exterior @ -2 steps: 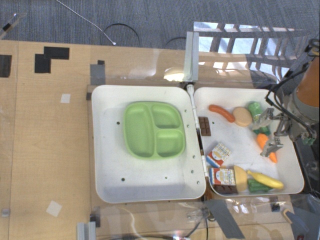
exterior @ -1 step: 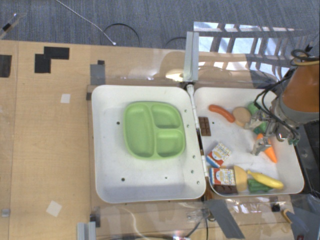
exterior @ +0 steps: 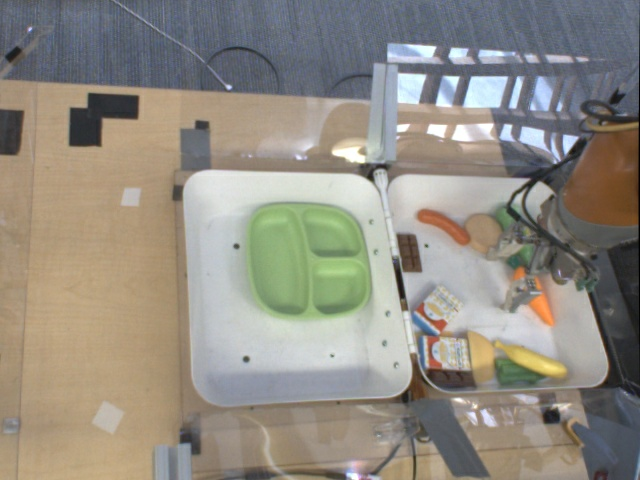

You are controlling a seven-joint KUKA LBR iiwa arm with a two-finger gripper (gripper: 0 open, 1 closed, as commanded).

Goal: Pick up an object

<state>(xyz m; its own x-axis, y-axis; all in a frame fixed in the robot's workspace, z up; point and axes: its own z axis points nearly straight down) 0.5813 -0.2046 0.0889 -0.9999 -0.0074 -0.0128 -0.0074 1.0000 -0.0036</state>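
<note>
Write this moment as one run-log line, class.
phase: reaching | gripper: low in right white bin, over orange carrot-shaped toy | grasp: unconfirmed | green three-compartment plastic plate: left bin

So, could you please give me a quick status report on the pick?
Gripper low in right bin, over orange carrot. Nothing visibly held. Banana and sausage close by.

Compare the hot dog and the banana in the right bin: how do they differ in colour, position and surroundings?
The hot dog is red-orange; the banana is yellow. The hot dog lies near the bin's far side, the banana near its front edge. The hot dog lies almost clear, only near a tan round item, while the banana crowds against a green item and a box. Both are elongated, slanted toys in the right bin.
</note>
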